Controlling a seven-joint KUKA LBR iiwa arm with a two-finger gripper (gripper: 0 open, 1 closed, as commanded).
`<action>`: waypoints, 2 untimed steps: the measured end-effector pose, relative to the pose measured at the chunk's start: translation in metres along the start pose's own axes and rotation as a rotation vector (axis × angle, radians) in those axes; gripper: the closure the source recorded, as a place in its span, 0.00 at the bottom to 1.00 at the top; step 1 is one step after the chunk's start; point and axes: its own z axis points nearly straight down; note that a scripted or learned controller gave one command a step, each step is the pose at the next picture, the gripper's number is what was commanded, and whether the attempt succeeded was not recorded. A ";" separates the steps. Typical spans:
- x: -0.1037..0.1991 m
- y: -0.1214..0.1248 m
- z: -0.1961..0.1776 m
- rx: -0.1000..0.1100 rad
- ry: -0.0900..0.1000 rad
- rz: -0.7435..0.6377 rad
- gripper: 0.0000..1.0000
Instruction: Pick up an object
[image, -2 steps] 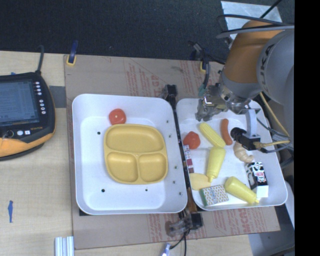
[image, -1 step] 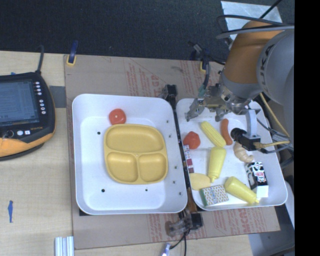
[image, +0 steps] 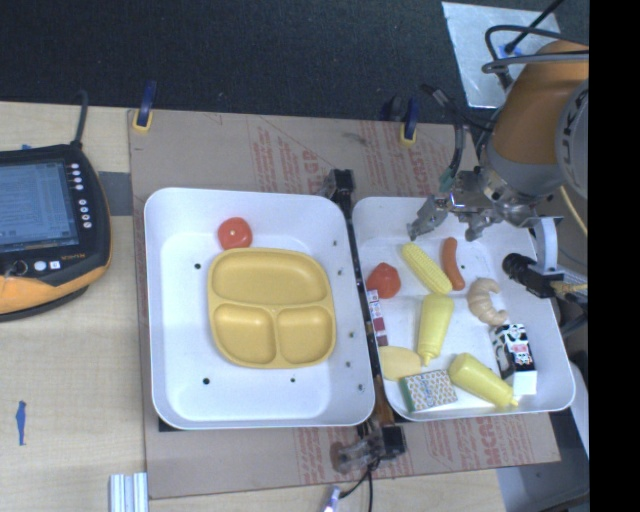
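Hovering over the far end of the right bin (image: 560, 395): the gripper (image: 453, 217), fingers (image: 427, 218) spreading open, gripping nothing, hanging from the grey arm (image: 535, 110) with its orange band.

Lying just below those fingertips, apart from them: a toy hot dog sausage (image: 452, 262) and, beside it on the left, a toy corn cob (image: 425, 267) on a slant. Sitting further left, near the bin's inner wall: a red toy tomato (image: 384, 280). Resting mid-bin: a yellow squeeze bottle (image: 434, 326), nozzle toward the near side, and to its right a pale ginger-like root (image: 486, 299). Crowding the near end: a yellow wedge (image: 398, 361), a green-patterned packet (image: 430, 390), a second yellow bottle (image: 482, 381) and a cow-print milk carton (image: 516, 358).

Sitting in the left bin (image: 170, 330): a yellow divided plate (image: 271, 306), with a second red tomato (image: 235, 233) just beyond its far-left corner.

Lying on the bench at the far left: a teach pendant (image: 45, 225) with a lit screen.
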 end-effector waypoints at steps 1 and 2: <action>-0.041 -0.008 0.023 0.004 0.000 -0.001 0.00; -0.042 -0.062 0.099 0.005 0.001 -0.004 0.00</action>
